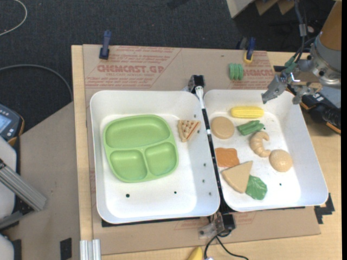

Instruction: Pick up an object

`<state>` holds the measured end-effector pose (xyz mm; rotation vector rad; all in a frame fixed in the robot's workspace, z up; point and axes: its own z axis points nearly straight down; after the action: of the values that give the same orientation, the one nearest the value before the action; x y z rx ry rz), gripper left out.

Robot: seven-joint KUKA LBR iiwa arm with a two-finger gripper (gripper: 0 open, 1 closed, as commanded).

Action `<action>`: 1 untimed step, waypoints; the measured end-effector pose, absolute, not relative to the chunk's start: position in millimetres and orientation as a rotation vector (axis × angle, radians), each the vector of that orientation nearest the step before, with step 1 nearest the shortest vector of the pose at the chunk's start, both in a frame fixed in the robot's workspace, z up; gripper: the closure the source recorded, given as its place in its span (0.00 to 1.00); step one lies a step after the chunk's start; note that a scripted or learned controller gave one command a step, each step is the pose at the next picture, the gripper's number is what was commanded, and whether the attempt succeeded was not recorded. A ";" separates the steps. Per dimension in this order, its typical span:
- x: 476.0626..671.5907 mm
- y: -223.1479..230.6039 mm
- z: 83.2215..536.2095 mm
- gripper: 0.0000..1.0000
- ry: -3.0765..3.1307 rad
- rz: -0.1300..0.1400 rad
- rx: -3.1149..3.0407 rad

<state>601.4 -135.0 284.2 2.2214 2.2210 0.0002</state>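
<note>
While reaching in from the right, arm (331, 47) above right bin (312, 161), fingers (271, 95) apart, empty.

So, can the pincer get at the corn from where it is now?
Probably yes. The pincer hangs above the right bin's far edge, and the corn lies just beside it, uncovered, with nothing on top and a small gap to the round bun.

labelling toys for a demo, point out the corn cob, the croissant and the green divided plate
corn cob (246, 112), camera view, middle of the cob
croissant (261, 143), camera view, middle of its curve
green divided plate (140, 131), camera view, floor of the large compartment
</note>
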 end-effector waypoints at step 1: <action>564.0 -44.4 221.3 0.00 2.238 -0.005 2.220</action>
<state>564.0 -44.4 221.3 2.2201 2.2379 -0.0045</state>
